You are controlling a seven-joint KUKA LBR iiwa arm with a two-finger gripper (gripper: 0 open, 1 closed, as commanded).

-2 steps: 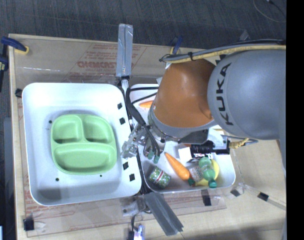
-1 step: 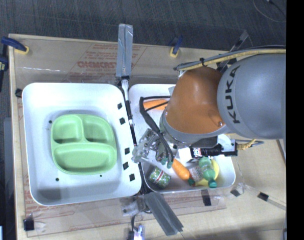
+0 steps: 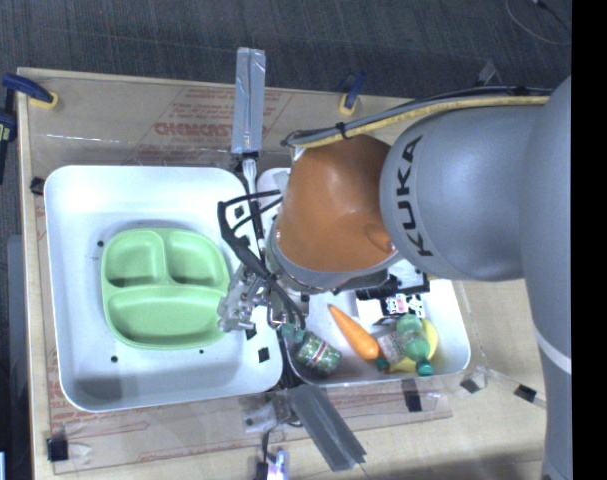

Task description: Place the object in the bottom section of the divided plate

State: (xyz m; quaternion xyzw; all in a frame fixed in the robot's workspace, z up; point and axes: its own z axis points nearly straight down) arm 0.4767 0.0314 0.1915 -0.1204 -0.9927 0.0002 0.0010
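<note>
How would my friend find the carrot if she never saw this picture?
Look at the right white bin, partly under the big grey robot arm. Near its bottom edge lies a little heap of toys. The carrot is the long orange one, pointed at its upper left end, left of the green and yellow pieces.

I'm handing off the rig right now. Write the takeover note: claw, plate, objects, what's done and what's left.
Claw: low over the wall between the two bins, beside the plate's right edge; nothing visible in its grip.
Green divided plate: in the left bin, nothing lying in any section.
Objects: carrot, banana and other small items lie in the right bin.
Done: nothing placed.
Left: pick an object and set it in the plate's bottom section.
</note>
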